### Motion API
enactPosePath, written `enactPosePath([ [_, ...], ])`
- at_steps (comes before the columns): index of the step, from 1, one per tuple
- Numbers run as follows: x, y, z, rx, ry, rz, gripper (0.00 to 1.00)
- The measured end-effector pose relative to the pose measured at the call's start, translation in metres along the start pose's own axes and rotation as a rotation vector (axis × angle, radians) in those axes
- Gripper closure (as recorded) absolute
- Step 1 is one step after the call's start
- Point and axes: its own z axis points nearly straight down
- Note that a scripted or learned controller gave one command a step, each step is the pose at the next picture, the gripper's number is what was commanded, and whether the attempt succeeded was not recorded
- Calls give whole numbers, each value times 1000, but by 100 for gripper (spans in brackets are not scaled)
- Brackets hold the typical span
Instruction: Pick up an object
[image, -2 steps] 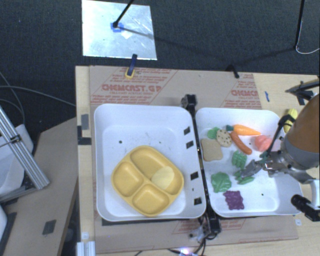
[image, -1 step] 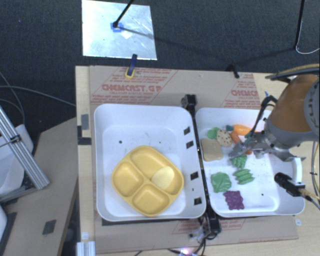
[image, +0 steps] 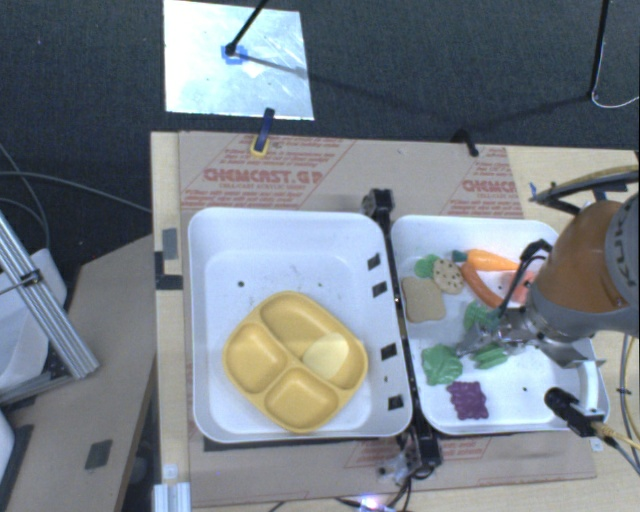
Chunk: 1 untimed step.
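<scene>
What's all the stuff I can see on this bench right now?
White bins: two, side by side on the bench.
Divided tray: one, yellow, left bin.
Carrot: one, orange, right bin, far side.
Cookie: one, brown, right bin.
Tan slice: one, right bin, near the divider.
Green leafy pieces: several, right bin.
Grapes: one purple bunch, right bin, near edge.
Arm: one, grey and orange, over the right bin.
Gripper: one, low among the green pieces.

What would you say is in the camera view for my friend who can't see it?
A robot arm reaches from the right into the right white bin, its claw low among toy food: a carrot, green pieces, a cookie and purple grapes. The left bin holds a yellow divided tray.
</scene>
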Motion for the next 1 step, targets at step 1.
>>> enactPosePath([
  [1,1,3,-13,-5,-1,-2,100],
])
